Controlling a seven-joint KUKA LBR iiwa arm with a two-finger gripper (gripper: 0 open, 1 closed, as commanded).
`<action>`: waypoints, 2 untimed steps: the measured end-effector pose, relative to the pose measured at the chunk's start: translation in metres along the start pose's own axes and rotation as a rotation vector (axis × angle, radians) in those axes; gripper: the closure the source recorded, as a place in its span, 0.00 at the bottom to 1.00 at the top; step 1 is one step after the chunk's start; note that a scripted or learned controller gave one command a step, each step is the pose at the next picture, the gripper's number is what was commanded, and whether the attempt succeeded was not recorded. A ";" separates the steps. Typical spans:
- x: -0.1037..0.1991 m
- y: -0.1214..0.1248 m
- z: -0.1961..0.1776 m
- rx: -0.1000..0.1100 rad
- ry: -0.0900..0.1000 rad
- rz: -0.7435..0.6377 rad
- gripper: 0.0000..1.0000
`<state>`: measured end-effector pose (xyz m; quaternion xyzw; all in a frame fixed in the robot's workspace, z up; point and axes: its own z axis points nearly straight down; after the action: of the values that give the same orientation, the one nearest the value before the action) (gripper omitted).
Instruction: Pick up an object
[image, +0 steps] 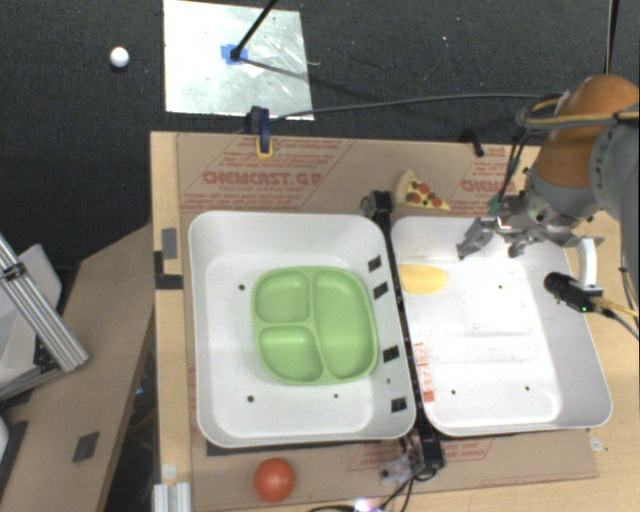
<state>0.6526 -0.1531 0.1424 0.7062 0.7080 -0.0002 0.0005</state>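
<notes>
Taking the right bin (520, 400) as landmark, the left bin (215, 300) adjoins it holding a green divided tray (313, 324), the gripper (495, 238) hangs over its far edge with fingers spread and nothing between them, and a yellow piece (423, 279) lies inside near its far-left corner.

2 white bins (300, 235) (520, 400), 1 green tray (314, 325), 1 yellow obj (423, 279), 1 pizza slice (421, 192), 1 red ball (274, 479)
</notes>
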 end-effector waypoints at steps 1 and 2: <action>0.001 0.000 0.052 0.001 0.001 -0.001 0.00; 0.001 0.002 0.037 -0.005 0.000 -0.004 1.00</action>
<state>0.6548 -0.1526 0.1050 0.7049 0.7093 0.0015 0.0025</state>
